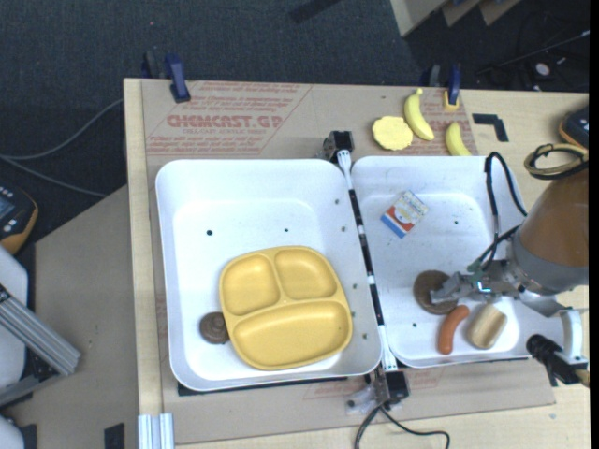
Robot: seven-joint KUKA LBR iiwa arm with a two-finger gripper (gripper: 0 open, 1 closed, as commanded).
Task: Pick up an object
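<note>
Apparently the approach step is underway: the gripper [453, 292] is hanging low in the right white bin [449, 178], its tip at the flat brown round disc [430, 291], just beside the reddish-brown toy sausage [451, 329] and tan toy bun [487, 326]. Whether it is grasping anything, I cannot tell. Next, it is needing a clean closure, then a lift.

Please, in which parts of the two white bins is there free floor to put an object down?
Left bin: bare strip behind the yellow tray. Right bin: bare around the small packet. Crowded at its front, where gripper, brown disc, sausage and bun cluster.
</note>
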